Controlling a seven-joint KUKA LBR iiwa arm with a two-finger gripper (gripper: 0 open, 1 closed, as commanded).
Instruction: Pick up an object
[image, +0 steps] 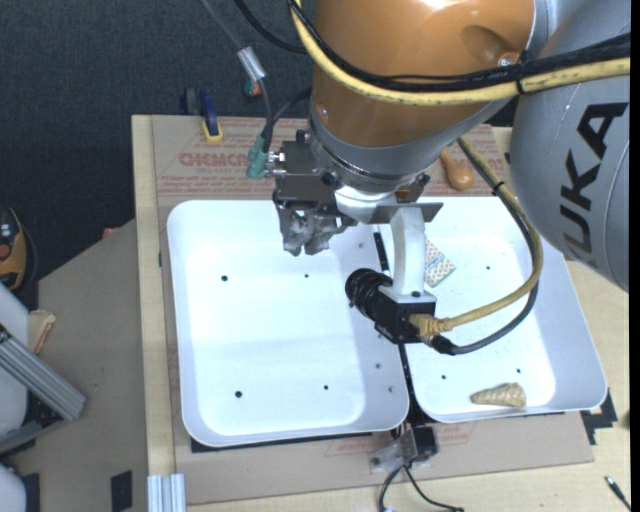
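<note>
My gripper (308, 238) hangs over the back part of the left bin (200, 300), near its far rim and close to the divide between the bins. Nothing shows beneath it on the white floor. A beige ridged cone-shaped object (498, 397) lies at the front of the right bin (570, 340). A small patterned packet (438, 263) lies in the right bin's back half, partly hidden behind a white bracket (408, 255) on my wrist. The big orange and grey arm covers the back of both bins.
A black cylinder with a yellow cable (480, 310) hangs from the wrist over the divide between the bins. An orange object (458, 170) lies on the board behind the right bin. A blue and yellow clamp (209, 115) sits at the board's back left.
</note>
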